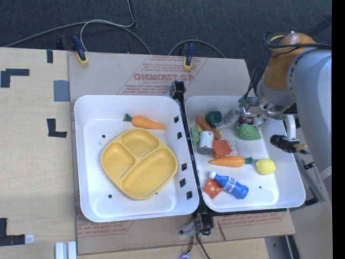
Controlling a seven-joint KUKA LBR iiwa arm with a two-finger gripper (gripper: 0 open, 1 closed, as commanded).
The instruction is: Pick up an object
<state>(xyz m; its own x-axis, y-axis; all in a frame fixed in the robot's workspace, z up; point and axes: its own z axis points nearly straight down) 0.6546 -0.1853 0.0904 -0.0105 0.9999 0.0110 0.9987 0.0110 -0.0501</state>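
Green item: a knobbly green toy vegetable (248, 131), broccoli-like, lies near the far right edge of the right bin (285, 196); judged to be the pick target, since it is the thing nearest the tool.
Gripper: the gripper (247, 114) sits just above and beside the green piece, at the bin's far right corner; wrist hardware blocks the tips, so I cannot tell how the jaws stand, and nothing is seen held.
Step in hand: judged as the approach or descent onto the green piece; lift not yet done.
Doing it well: centre over the lump before closing, because it lies close to the bin wall and one side could catch the rim; come down straight and close on the widest part.
Neighbours: dark green round item (213, 116), grey can (206, 140), orange-red square block (221, 147) and a carrot (229, 161) crowd the bin's middle; a sideways approach from there risks nudging them.
Other stock: yellow lemon (265, 167) near the right edge; blue bottle (230, 185) toward the near edge.
Left bin: left bin (86, 144) carries a yellow divided plate (139, 162) and a second carrot (147, 123) near its far edge.
Writing: red print on the cardboard sheet (108, 74) under the bins reads roughly "CHEMCAST"; the rest is too small to read.
Labels on items: bottle label not legible.
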